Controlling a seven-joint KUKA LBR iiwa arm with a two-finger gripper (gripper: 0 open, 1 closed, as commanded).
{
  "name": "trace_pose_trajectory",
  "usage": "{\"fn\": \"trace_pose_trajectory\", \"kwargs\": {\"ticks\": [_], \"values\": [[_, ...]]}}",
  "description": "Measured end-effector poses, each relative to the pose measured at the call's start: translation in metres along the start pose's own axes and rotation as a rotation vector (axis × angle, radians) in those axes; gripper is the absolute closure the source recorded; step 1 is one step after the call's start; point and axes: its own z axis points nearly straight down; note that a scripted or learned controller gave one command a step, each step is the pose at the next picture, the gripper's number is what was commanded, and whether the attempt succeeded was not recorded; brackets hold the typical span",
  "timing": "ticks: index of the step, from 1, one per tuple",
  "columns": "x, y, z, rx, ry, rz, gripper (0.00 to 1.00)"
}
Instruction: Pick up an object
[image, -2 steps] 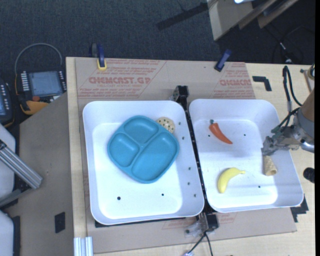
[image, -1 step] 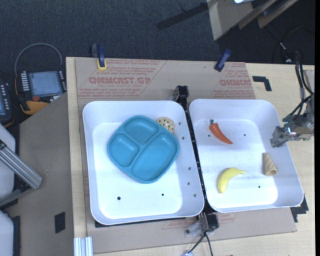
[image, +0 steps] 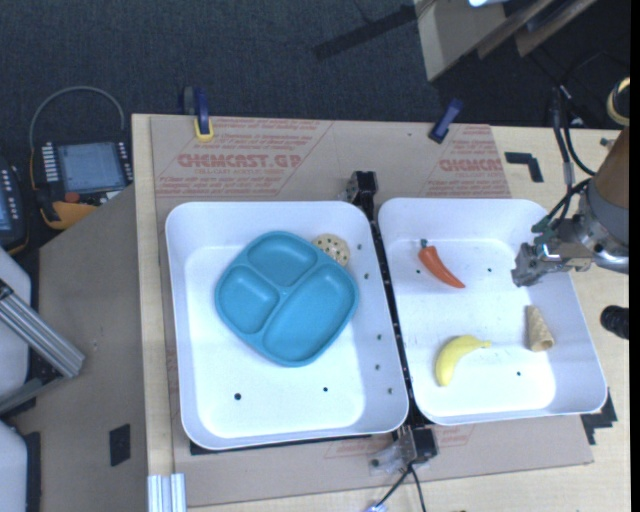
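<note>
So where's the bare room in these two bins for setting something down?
Left bin: a broad bare strip along the front, below the blue tray. The cookie crowds the tray's back corner. Right bin: bare centre between carrot, banana and cone. Near the gripper, it is tight.

The gripper (image: 532, 265) hangs over the right bin (image: 500, 405) near its far right side. Below it lie a tan cone (image: 539, 328), a banana (image: 456, 357) and a carrot (image: 439, 265). The left bin (image: 200, 300) holds a blue divided plate (image: 286, 310), with a cookie (image: 331, 246) beside it.
</note>
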Motion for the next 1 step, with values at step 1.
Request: {"fn": "trace_pose_trajectory", "kwargs": {"ticks": [1], "values": [[0.0426, 0.0119, 0.0021, 0.002, 0.0, 0.0, 1.0]]}}
